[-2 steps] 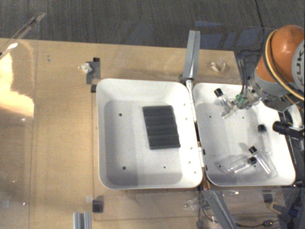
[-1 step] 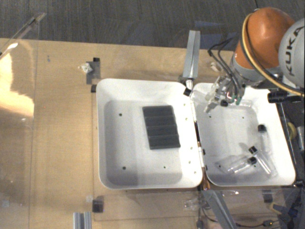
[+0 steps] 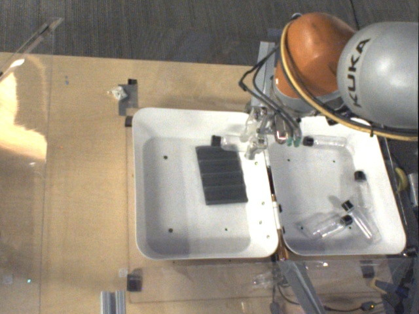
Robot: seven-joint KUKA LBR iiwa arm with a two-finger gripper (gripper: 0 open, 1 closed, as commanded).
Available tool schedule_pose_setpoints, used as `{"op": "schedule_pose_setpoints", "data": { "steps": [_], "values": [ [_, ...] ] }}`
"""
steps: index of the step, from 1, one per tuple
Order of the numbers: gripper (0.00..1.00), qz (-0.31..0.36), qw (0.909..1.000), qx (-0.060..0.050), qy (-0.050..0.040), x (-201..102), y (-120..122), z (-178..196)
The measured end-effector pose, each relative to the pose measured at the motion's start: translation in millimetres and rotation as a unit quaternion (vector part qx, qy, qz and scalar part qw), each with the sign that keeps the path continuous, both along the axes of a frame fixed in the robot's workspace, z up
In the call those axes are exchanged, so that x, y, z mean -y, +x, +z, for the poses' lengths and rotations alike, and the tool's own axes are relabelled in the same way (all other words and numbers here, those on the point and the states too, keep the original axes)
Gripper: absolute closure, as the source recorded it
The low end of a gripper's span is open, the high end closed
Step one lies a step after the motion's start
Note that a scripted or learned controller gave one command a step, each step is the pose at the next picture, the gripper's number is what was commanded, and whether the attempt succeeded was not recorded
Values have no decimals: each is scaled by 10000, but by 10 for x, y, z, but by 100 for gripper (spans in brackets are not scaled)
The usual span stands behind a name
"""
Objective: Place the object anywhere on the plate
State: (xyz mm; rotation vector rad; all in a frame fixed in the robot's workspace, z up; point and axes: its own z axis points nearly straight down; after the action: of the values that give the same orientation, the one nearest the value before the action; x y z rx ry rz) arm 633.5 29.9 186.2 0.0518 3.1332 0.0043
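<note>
Lying in left bin [image 3: 152,175], dark ridged plate [image 3: 221,174], long axis near-vertical, jaws' grip state unclear

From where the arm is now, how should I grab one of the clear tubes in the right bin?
Take the clear tube across its middle, coming straight down from above. It lies flat on the floor of the right bin, slanted, so turn the gripper to span its narrow width.

Lighting: even overhead, moderately bright. Glare: strong warm patch on the bench [image 3: 19,120] at far left; highlight on the arm [image 3: 386,64]. Shadows: soft, inside the left bin [image 3: 147,195]. Focus: slightly soft throughout; mild grain.
</note>
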Motion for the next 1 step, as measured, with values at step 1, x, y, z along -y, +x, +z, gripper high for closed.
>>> {"op": "schedule_pose_setpoints", "data": {
  "steps": [1],
  "values": [
    [100,1396,9902,15,-4,-586,-20,12]
  ]
}}
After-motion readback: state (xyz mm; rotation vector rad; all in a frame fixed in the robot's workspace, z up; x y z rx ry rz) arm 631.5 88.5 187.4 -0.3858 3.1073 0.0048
